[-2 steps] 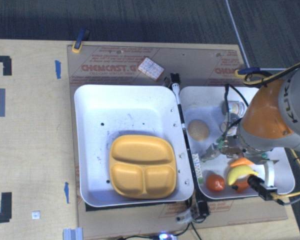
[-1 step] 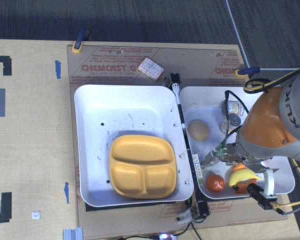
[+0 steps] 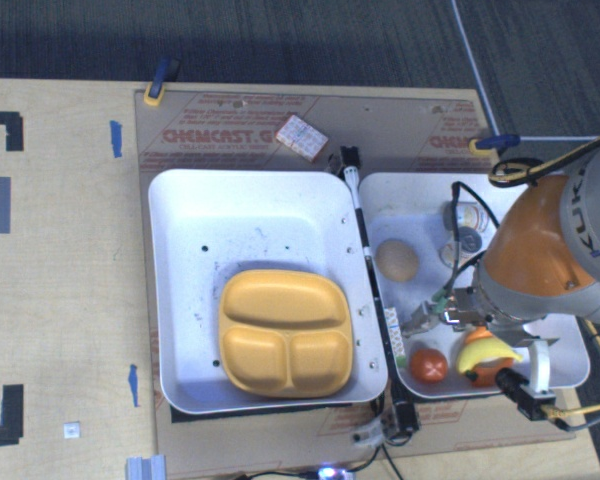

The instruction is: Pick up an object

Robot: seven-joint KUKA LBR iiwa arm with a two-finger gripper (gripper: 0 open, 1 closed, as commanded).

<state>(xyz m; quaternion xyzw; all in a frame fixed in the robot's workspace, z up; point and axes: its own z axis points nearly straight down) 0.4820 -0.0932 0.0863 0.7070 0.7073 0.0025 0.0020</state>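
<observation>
In the right bin lie a beige ball, a red tomato-like toy and a yellow banana-shaped toy with an orange piece under it. Two small round items sit near the bin's back. The arm's orange band hangs over the right half of this bin. My gripper points left and down, between the beige ball and the red toy, just above the bin floor. Nothing shows held in it.
The left bin holds a yellow compartment tray at its front. A small patterned card lies on the cardboard behind the bins. Cables run over the right bin's back and front corners. A black bar separates the bins.
</observation>
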